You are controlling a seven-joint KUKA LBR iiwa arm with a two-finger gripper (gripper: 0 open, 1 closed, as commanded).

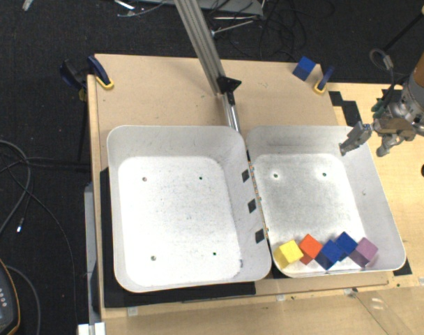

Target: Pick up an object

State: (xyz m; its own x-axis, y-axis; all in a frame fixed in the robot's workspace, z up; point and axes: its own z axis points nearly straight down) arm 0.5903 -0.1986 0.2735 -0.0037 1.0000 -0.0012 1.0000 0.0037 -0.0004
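- Four small cubes sit in a row along the near edge of the right bin (379, 208): a yellow cube (289, 252), an orange cube (310, 247), a blue cube (336, 249) and a purple cube (365, 251), each touching or just beside its neighbour.
- The left bin (128, 152) lies alongside on the wooden table (163, 93).
- The claw (371, 139) hangs open and holding nothing over the right bin's far right rim, well apart from the cubes.
- Another blue block (305, 67) rests at the table's far edge, beside a clamp (322, 80).
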